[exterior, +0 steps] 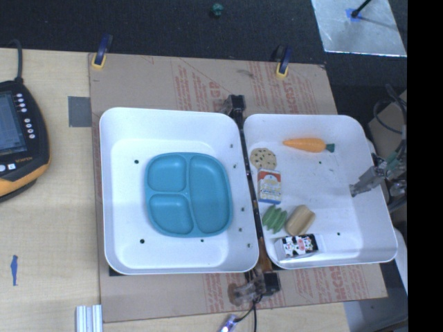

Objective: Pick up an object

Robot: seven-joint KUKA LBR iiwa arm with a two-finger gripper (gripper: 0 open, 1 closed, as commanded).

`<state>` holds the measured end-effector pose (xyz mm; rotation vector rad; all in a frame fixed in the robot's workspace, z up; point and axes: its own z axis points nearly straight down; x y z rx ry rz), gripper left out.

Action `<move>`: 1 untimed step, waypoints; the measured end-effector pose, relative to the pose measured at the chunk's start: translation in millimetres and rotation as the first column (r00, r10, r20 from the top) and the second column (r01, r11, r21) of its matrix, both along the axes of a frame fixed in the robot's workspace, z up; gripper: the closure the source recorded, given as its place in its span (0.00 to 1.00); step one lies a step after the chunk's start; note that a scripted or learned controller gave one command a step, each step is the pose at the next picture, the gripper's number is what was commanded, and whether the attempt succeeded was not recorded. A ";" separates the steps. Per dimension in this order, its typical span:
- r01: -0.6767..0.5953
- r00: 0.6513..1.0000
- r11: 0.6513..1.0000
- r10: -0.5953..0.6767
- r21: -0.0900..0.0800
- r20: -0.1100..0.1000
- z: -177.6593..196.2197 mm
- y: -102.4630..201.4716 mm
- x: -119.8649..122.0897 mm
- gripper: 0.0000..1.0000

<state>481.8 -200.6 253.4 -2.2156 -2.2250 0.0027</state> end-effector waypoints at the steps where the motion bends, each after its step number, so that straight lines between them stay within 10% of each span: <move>1: -0.002 1.000 1.000 0.002 0.000 -0.003 -122.0 46.0 87.3 0.00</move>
